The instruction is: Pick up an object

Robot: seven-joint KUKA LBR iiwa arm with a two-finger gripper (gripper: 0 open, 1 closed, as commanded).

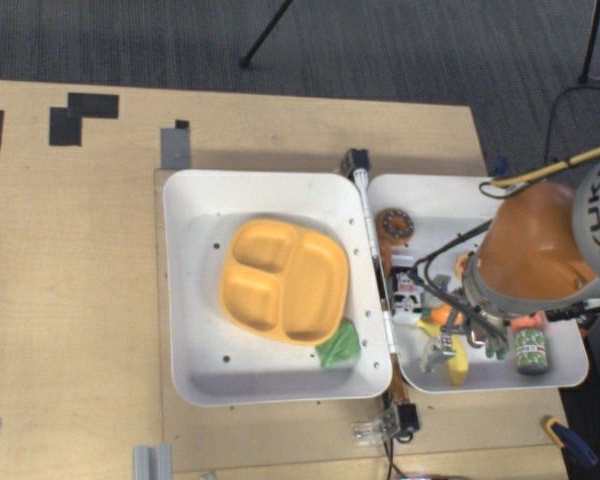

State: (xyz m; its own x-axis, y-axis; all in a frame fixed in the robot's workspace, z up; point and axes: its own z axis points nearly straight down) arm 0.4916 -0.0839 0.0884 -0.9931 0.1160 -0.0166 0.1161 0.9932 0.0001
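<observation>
**Arm Lowered Into Right Bin**

A wooden bench (70, 268) carried two white bins. The gripper (450, 346) was seen low in the right bin (570, 373) among small objects, near a yellow piece (458, 365); its grip could not be told. A yellow tray (283, 280) lay in the left bin (195, 298).

On the grey arm (595, 213), out at three o'clock, big dark letters spell "KUK", running down its side and cut off by the frame edge. The small green-labelled bottle (530, 351) in the right bin (500, 380) carries print too blurred to read.
</observation>
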